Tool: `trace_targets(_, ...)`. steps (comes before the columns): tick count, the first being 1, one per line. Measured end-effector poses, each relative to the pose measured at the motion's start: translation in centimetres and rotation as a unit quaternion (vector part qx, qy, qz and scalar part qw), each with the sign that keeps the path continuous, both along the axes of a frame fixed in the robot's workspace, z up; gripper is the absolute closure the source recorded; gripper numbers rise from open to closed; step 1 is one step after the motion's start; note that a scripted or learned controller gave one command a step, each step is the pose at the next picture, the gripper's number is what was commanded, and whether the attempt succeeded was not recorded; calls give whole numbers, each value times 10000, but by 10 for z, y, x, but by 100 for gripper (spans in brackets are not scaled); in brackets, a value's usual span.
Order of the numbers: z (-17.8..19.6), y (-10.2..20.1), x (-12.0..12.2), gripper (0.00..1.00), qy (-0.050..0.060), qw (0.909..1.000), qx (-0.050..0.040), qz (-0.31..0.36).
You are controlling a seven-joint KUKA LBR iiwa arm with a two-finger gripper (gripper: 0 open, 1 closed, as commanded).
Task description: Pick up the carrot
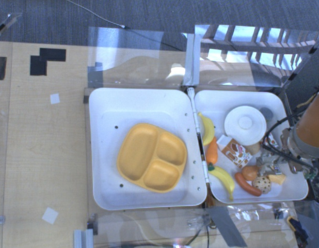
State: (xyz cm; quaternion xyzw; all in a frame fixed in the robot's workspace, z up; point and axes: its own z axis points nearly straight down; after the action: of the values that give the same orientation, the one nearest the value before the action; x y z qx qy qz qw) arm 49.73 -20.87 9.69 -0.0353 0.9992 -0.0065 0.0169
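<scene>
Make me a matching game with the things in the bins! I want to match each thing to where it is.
Things:
1. yellow tray
2. carrot
3. white lid
4. cookie

Places:
A. right bin, by the divider
B. left bin
C. right bin, front right
D. right bin, toward the back

Pairs: 1-B, 2-A, 3-D, 4-C

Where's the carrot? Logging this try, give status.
Pincer low over right bin, grip unclear. Carrot lies free at divider. Bananas flank it.
</scene>
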Motion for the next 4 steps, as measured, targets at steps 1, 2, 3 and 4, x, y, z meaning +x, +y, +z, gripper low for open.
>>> trace_targets(1, 83, 3, 1, 100, 95, 9999, 33, 59)
trace_targets(2, 79, 4, 46, 100, 126, 9965, 32, 829)
trace_targets(3, 77, 4, 100, 100, 126, 9927, 28, 1198)
trace_targets(4, 63, 2, 2, 100, 156, 9848, 14, 1730)
